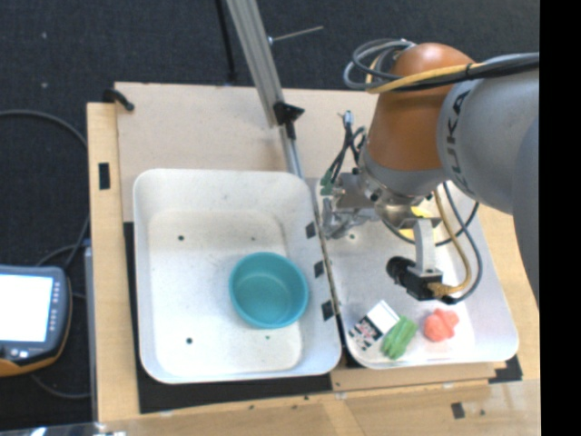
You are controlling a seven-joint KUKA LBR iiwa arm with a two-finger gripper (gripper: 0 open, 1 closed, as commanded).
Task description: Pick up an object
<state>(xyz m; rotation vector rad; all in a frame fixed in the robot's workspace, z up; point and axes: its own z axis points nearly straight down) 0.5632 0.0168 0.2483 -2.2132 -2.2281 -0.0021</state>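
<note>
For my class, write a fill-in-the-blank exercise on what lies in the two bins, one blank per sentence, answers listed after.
1. The teal bowl sits in the ____ bin as the camera sees it.
2. Beside the green object lies a toy coloured ____.
3. The black-and-white card lies to the ____ of the green object in the camera view.

Answers: left; pink; left

Handheld screen unit (30, 318) at left edge, slanted metal rail (259, 57), black cable (50, 130)
</note>
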